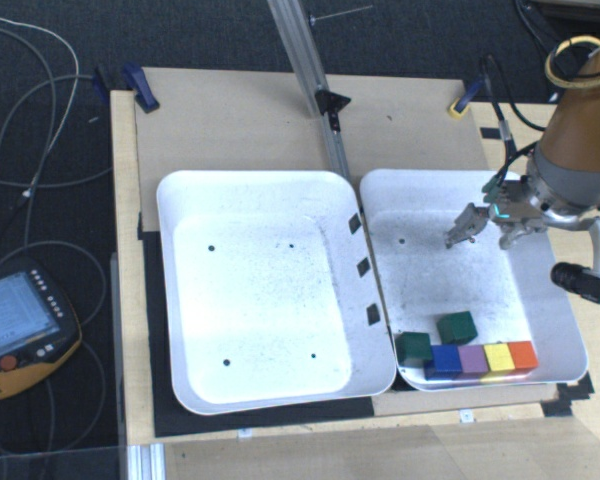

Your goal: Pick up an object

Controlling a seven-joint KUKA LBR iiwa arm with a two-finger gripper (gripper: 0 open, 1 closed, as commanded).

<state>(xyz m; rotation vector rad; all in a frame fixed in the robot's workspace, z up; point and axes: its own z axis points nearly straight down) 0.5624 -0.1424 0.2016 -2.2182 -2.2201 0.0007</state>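
Your gripper (488, 230) hangs over the right bin (420, 208), upper part, fingers spread apart with nothing between them. The blocks sit well apart from it along the near edge — two green blocks (456, 326), then blue (446, 359), purple (473, 358), yellow (498, 356), orange (522, 353) in a row.

Both bins are white, the left bin (260, 288) and the right bin (420, 268) alike, each peppered with fine dark specks. Along the right bin's near rim sits a row of blocks: a dark green block (413, 347), then a blue block (446, 359), purple block (473, 358), yellow block (498, 356) and orange block (522, 353). Just behind that row lies a second dark green block (457, 326). Above the right bin, the arm (580, 138) shows its orange band over grey.
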